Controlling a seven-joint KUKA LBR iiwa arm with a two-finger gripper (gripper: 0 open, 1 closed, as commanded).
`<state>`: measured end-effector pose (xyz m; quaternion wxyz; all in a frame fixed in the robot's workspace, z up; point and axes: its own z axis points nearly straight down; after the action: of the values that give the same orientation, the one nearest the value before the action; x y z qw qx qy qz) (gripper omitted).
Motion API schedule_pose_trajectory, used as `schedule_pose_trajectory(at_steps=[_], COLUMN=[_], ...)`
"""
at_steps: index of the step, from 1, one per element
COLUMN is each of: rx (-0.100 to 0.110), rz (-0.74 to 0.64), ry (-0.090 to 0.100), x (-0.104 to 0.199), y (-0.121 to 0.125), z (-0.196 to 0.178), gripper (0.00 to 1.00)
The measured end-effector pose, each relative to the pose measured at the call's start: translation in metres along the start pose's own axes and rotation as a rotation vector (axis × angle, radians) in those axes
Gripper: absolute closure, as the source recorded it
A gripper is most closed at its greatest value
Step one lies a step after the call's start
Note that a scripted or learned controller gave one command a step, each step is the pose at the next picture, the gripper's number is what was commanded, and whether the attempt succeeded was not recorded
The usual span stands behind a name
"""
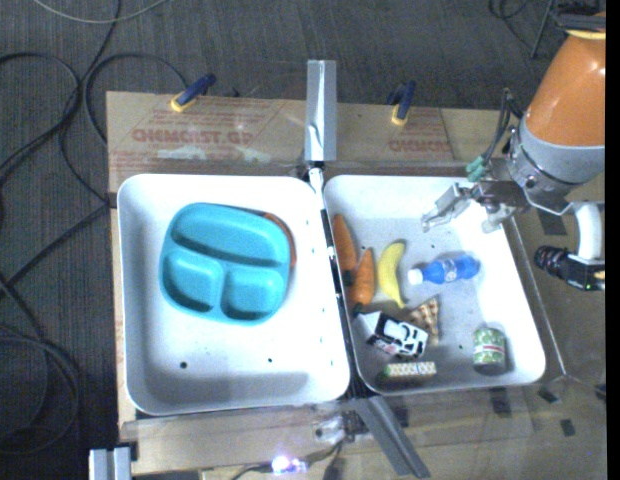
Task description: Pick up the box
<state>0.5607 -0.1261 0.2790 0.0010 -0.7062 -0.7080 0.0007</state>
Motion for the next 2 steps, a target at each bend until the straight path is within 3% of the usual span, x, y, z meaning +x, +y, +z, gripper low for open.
schedule_pose_trajectory(at_steps=[1,2], rx=[0.002,0.002], rz=[-0.002,-0.001], ry=[0.001,0.001], x=[0.0010,0.0009], y=[0.0005,0.0004], z=[-0.0085,-0.0085], gripper=[1.00,0.00])
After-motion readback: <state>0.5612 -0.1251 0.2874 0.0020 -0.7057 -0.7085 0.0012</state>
